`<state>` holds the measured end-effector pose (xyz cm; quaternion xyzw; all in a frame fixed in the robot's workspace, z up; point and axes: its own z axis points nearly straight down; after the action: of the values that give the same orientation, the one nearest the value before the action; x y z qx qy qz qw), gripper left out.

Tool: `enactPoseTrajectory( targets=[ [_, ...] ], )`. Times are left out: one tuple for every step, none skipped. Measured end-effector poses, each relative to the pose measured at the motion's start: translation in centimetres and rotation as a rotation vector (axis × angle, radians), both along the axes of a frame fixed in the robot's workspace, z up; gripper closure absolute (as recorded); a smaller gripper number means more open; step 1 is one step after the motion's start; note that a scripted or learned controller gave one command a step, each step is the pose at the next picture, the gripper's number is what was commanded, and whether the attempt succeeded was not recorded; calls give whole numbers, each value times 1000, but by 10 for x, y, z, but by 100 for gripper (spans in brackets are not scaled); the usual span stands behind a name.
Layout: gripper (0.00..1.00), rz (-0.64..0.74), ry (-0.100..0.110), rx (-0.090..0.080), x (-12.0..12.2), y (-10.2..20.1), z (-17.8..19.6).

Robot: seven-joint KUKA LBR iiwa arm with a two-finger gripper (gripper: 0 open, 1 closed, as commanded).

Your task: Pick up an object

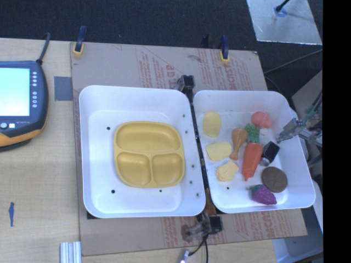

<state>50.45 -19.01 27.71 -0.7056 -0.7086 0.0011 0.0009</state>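
Purple grapes sit at my right bin's six o'clock, toy food clustered for picking. My tool hovers at three o'clock, empty, fingers apart, ready to descend.

The right bin is crowded: the carrot, the drumstick, three yellow pieces, a black block, a brown disc and purple grapes lie close together, with narrow gaps between them. Open floor is along its top edge and in the lower left corner. In the left bin the yellow tray takes the middle, with a free white margin around it.
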Motion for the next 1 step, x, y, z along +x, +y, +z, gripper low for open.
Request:
enactPoseTrajectory(
  targets=[
    [0,1,1,-1,83,30,-87]
  ],
)
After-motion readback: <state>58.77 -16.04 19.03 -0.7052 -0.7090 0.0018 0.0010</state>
